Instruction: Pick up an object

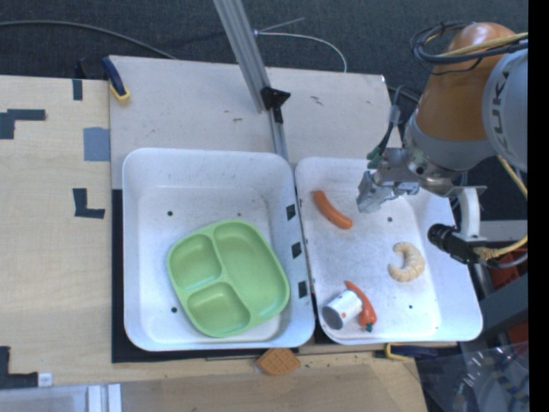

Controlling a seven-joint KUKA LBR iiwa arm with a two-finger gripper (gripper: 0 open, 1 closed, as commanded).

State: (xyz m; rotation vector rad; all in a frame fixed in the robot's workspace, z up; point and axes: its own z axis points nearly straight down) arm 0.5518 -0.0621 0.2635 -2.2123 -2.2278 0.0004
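We are seeing the grey two-finger gripper [374, 197] hovering over the right white bin [446, 316], its opening impossible to tell. The orange sausage-shaped toy [331, 209] is lying on that bin's floor just left of the gripper, untouched.

In the right bin [446, 320] lie an orange sausage [332, 209] set diagonally near the upper left, a pale croissant [407, 262] curled toward the right side, and a white cup [341, 310] on its side touching a carrot [363, 304] at the front
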